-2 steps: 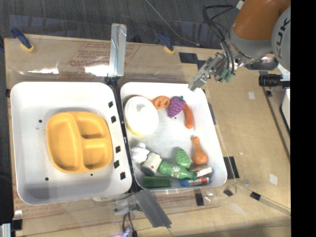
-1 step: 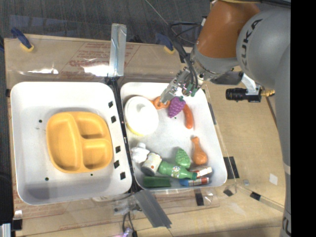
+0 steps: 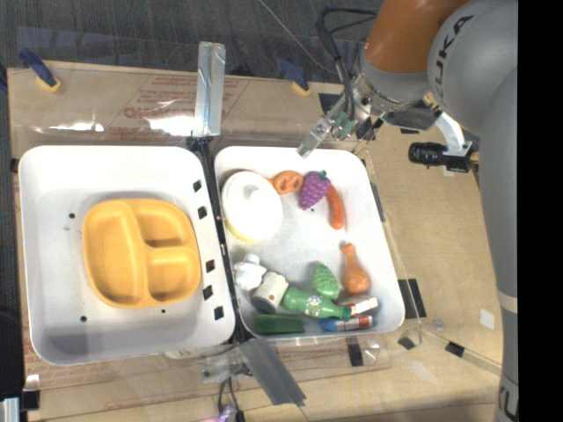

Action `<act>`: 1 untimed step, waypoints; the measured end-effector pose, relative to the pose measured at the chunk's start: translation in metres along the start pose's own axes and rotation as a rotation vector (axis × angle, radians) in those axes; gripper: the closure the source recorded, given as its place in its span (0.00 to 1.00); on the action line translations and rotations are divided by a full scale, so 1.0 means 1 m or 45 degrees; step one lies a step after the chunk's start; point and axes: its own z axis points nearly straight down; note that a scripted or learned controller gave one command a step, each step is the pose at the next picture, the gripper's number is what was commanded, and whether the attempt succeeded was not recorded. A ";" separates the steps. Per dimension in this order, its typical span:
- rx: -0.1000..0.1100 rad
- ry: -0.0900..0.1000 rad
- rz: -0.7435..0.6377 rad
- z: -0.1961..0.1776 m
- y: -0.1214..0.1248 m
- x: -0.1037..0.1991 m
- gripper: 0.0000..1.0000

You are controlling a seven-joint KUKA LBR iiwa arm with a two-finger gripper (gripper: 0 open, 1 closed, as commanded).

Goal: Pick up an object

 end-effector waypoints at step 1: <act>0.001 0.000 0.111 -0.034 -0.031 -0.016 1.00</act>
